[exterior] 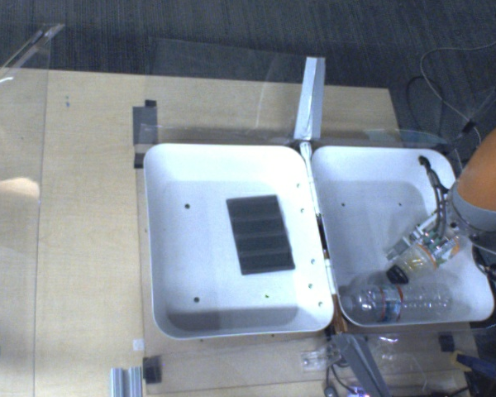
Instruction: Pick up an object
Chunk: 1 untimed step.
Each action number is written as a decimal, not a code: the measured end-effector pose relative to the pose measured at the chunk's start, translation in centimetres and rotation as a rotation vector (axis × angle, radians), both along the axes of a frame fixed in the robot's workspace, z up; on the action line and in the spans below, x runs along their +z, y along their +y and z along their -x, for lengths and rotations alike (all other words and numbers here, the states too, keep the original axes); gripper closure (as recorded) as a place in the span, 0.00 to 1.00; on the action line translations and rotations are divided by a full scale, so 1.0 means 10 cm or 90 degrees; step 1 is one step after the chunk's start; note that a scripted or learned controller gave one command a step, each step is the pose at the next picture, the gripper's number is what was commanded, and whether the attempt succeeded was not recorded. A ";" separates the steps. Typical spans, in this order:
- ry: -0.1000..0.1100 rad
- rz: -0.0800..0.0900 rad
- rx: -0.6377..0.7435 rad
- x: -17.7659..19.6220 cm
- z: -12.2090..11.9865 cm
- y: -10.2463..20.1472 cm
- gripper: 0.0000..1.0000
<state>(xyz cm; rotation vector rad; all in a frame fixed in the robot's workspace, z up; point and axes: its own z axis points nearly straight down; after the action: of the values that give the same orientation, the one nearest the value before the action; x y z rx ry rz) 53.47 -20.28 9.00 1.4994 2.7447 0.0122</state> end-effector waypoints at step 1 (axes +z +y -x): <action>-0.005 -0.001 0.000 0.13 -0.03 0.02 1.00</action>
<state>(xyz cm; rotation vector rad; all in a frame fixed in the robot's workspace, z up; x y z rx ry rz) 53.81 -20.09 10.27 1.4958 2.7386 0.0196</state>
